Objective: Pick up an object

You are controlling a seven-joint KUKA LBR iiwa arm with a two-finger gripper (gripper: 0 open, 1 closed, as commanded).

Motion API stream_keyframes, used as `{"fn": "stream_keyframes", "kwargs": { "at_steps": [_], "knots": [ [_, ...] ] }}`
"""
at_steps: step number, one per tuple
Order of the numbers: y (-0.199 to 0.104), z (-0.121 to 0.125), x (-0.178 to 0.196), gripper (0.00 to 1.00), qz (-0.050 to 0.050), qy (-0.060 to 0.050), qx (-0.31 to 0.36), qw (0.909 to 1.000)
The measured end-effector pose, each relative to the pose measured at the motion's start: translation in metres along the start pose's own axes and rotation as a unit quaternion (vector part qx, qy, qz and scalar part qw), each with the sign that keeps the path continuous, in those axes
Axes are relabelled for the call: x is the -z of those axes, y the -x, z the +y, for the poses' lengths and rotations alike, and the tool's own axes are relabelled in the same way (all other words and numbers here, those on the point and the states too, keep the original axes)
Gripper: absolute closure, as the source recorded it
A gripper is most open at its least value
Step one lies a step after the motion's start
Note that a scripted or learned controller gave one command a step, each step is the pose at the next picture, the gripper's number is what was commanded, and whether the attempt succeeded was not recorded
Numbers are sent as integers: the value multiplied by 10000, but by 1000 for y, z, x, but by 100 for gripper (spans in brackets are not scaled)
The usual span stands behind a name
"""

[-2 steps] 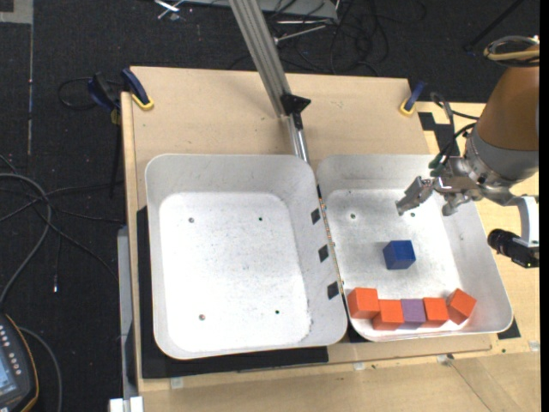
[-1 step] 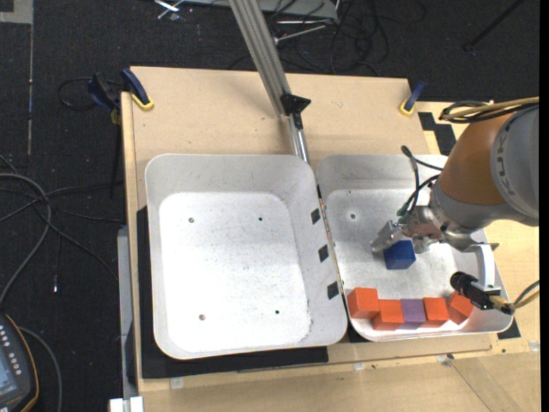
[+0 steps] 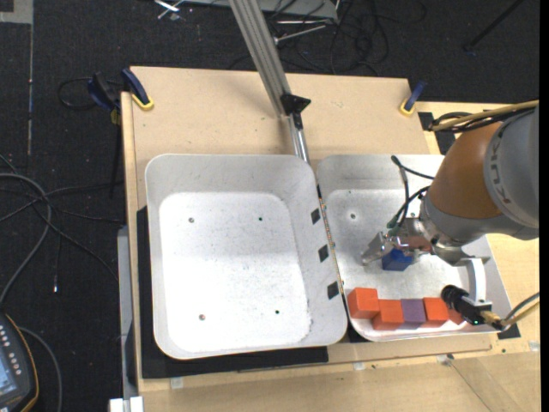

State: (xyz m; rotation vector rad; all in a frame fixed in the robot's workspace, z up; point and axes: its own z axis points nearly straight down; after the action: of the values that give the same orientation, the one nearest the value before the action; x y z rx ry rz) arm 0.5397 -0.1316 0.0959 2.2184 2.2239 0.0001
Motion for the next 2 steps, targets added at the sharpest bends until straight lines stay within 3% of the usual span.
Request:
{"fn": "stream_keyframes", "kwargs": {
  "at_steps": [1, 2],
  "knots": [
    [21, -2, 0, 0, -6, 10, -20, 10000],
    [-35, 19, 104, 0, 1, 47, 21, 10000]
  ]
}}
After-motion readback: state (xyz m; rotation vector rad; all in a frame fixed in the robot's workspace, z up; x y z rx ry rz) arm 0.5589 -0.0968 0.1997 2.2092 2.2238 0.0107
